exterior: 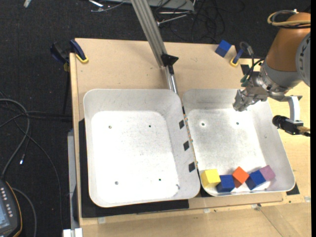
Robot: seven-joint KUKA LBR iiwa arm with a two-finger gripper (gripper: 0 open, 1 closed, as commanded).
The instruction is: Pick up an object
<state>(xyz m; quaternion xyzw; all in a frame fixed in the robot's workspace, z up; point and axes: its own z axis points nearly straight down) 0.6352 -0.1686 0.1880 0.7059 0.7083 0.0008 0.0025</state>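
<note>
Camera view

Arm: grey KUKA arm (289, 48) with an orange band, entering from the right edge and angled down toward the right bin.

Gripper: gripper (242, 102) sits over the far part of the right bin, near its far rim and right of centre. The opening of the tool cannot be told at this angle, and no object is seen in it.

Right bin: shallow white bin (222, 132) on the right half of the bench, touching the left bin along a shared middle edge.

Left bin: shallow white bin (131, 147) on the left half of the bench.

Task objects: five small blocks grouped along the near rim of the right bin, well apart from the gripper.
- yellow block (211, 177): leftmost, near the bin's near-left corner.
- blue block (226, 182): just beside the yellow block, on its right.
- orange block (240, 175): next to the right, touching or nearly touching the blue block.
- dark blue block (256, 179): just right of the orange block.
- purple block (267, 173): rightmost, toward the near-right corner.

Bench: tan worktop (123, 63) carrying both bins.

Stray cube: blue cube (223, 48) on the far edge of the bench, outside the bins.

Clamps: blue-and-yellow clamp (76, 52) at the far-left corner of the bench.
</note>
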